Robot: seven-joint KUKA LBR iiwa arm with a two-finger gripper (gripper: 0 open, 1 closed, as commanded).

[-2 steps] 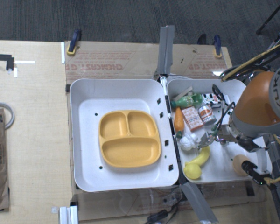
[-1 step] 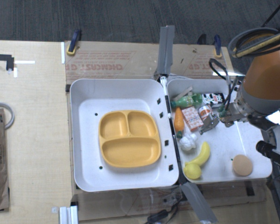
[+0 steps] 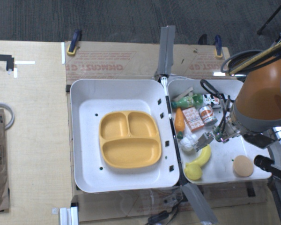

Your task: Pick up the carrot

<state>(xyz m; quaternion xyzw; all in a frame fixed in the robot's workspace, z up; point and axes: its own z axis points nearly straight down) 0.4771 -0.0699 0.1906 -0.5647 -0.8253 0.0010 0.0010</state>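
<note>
**Carrot against the right bin's left wall, arm over the bin's middle**

Carrot (image 3: 179, 120): one only, a short stubby orange piece with smooth matte skin, lying lengthwise along the left wall of the right shallow white bin (image 3: 225, 175), roughly midway between that bin's far and near edges. Touching or nearly touching a small red-and-white printed box (image 3: 194, 119) on its right. Just beyond its far end, one green leafy bundle (image 3: 189, 100); just past its near end, one crumpled clear plastic wrapper (image 3: 188, 141).

Also counted in the right bin: one small red-and-white can (image 3: 207, 115) beside the box, one yellow banana (image 3: 203, 156) and one yellow lemon (image 3: 193, 171) at the near left corner, one tan egg-shaped ball (image 3: 243, 166) near the near right corner.

Two bins in all. In the left shallow white bin (image 3: 84, 125), one yellow plastic plate with three compartments (image 3: 130, 138), centred.

One grey arm with an orange band (image 3: 262, 90) reaching in from the right edge, its two-finger gripper (image 3: 207, 138) low over the right bin's middle, between can and banana, apart from the carrot. Whether open or closed: cannot tell. Nothing seen between its tips.
</note>
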